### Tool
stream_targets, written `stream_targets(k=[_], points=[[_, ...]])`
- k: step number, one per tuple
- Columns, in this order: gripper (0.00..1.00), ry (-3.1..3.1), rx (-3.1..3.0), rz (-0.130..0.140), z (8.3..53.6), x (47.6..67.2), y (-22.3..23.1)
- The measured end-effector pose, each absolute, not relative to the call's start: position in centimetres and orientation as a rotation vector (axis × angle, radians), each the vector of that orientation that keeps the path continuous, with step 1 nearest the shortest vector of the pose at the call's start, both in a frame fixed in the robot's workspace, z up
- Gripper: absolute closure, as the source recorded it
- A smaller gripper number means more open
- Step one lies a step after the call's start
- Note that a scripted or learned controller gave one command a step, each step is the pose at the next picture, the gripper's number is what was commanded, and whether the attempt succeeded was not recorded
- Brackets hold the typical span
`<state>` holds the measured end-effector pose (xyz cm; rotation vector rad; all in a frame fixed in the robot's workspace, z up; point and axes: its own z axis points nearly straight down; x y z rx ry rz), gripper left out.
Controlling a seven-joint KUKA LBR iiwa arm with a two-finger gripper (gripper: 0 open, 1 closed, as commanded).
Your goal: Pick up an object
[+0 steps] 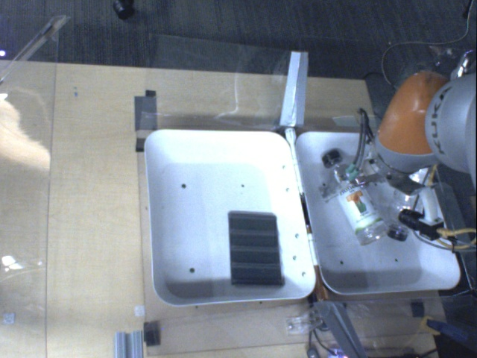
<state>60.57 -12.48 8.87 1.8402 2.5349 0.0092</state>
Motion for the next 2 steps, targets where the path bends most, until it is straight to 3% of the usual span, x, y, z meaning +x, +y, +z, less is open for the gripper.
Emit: stream_targets(k=[1, 2], points=[[1.0, 2.532, 1.837, 0.015, 10.0, 60.8, -12.4], [1.0, 2.634, 1.703, 0.007, 18.6, 63.3, -5.3]])
